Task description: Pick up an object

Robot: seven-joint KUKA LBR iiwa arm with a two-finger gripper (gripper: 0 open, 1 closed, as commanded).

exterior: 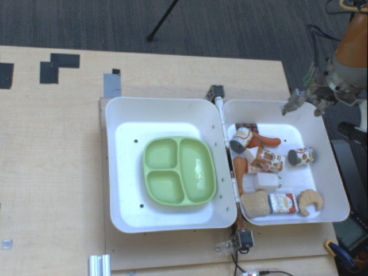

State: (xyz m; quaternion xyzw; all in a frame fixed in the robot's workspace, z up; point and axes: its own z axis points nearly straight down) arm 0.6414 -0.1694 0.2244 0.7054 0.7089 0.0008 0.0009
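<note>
The right bin (330,171) holds several toy food items. Among them are a red sausage (267,140), a small can (241,138), a printed packet (267,161), a carrot (240,167), a white block (265,181), a bread slice (256,203), a small box (282,203), a croissant (311,200) and a little jar (302,156). My gripper (304,104) hangs over the bin's far right rim, above and behind the items. Its fingers are spread open with nothing between them.
The left bin (123,154) carries a green divided plate (179,171). A metal clamp (216,92) sits at the far end of the seam between the bins. Dark tape patches (57,68) mark the bench at the far left.
</note>
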